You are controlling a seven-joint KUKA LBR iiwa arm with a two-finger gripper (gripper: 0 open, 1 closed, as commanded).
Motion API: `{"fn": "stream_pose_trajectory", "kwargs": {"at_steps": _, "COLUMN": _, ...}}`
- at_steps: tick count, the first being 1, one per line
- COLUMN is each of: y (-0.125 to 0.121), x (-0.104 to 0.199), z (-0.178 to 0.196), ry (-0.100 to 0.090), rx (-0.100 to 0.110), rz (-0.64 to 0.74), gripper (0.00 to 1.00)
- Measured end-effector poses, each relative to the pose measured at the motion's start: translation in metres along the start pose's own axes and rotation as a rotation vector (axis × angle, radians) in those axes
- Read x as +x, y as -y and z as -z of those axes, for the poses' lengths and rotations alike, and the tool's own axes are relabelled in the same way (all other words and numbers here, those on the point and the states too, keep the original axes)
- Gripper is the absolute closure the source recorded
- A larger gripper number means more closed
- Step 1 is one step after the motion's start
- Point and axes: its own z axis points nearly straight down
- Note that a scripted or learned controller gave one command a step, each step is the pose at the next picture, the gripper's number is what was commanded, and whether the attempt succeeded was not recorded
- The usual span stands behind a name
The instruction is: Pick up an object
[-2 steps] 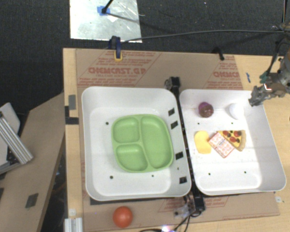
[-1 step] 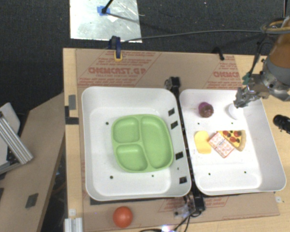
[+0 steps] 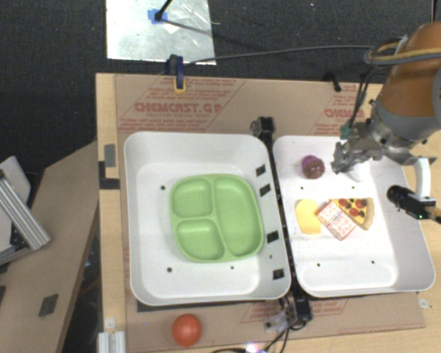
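Two white bins side by side: left bin (image 3: 143, 219) with one green divided tray (image 3: 215, 217), right bin (image 3: 397, 263) with four small items — one dark purple ball (image 3: 313, 167) near the back, one yellow piece (image 3: 307, 216), one red-and-white packet (image 3: 336, 220) touching it, one pizza slice (image 3: 357, 209) just beside the packet. One orange ball (image 3: 186, 329) on the bench in front of the left bin. Grey arm (image 3: 415, 87) with orange band reaching in from the right, bent down over the back of the right bin, gripper (image 3: 345, 157) just right of the purple ball and apart from it, nothing visibly held; finger spread impossible to tell.

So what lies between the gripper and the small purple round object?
Camera view: just bare white bin floor separates the gripper from the purple round object.
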Motion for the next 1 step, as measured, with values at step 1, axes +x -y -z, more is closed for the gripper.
{"fn": "stream_pose_trajectory", "kwargs": {"at_steps": 1, "y": 0.0107, "x": 0.0580, "z": 0.0004, "ry": -0.001, "rx": -0.001, "rz": 0.001, "gripper": 1.00}}
